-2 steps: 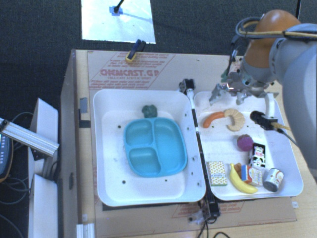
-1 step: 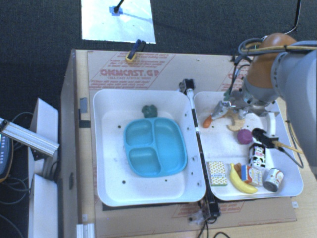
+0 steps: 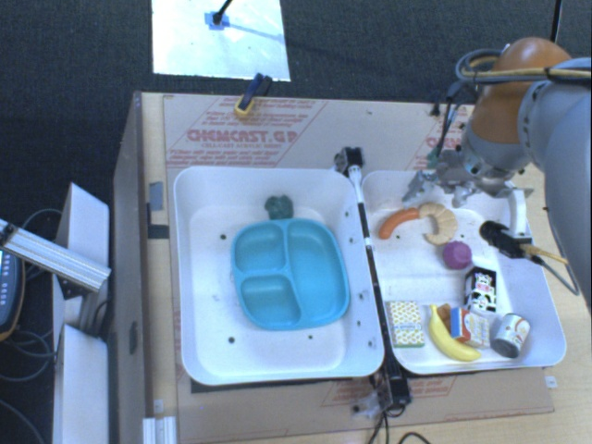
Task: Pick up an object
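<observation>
The likeliest thing to be picked is the croissant [image 3: 440, 222], a pale curved piece lying in the upper part of the right bin [image 3: 546, 340], at right centre of the frame. Its arc opens toward the lower left, with its long axis running roughly from upper left to lower right. The orange carrot-like piece [image 3: 399, 221] lies just beside it on the left, slanting up toward the right, and the purple ball [image 3: 456, 254] sits just below and to its right. The hand [image 3: 442, 185] hangs right above the croissant in the frame, toward the bin's upper rim, its dark fingers spread fairly wide and pointing down with nothing between them. So the target lies just below the hand in the picture, and by my judgement a short drop with the fingers set across the croissant's narrow width would meet it, though the carrot is close enough to be caught too. Further down the right bin lie a cow-patterned carton [image 3: 480, 291], a banana [image 3: 450, 337], a small patterned box [image 3: 404, 324] and a tin can [image 3: 510, 334]. The left bin [image 3: 199, 340] holds a blue divided tray [image 3: 289, 274] and a small dark green lump [image 3: 278, 207]. Both bins rest on a cardboard-covered tabletop [image 3: 277, 132].
</observation>
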You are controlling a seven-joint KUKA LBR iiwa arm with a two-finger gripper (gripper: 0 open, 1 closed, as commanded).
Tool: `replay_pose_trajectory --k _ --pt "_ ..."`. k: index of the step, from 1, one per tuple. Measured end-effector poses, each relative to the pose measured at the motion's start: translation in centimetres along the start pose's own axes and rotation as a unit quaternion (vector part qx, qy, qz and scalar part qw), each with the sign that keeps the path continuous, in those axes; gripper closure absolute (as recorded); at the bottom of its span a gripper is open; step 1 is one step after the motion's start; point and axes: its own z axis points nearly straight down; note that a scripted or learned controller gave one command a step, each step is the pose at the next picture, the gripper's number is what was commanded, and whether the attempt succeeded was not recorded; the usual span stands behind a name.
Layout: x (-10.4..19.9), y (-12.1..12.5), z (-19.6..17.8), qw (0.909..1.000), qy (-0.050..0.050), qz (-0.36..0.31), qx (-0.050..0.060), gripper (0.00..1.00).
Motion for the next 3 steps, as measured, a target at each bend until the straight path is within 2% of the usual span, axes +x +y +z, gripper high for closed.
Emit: replay_pose_trajectory --k 1,2,3 --pt "-0.3 -2.7 -3.7 1.0 0.0 0.001 0.0 0.0" --pt "-2.8 -4.8 5.6 1.0 0.0 0.001 0.002 0.0" --pt "-2.3 -8.8 5.5 1.0 0.0 0.002 0.001 0.0"
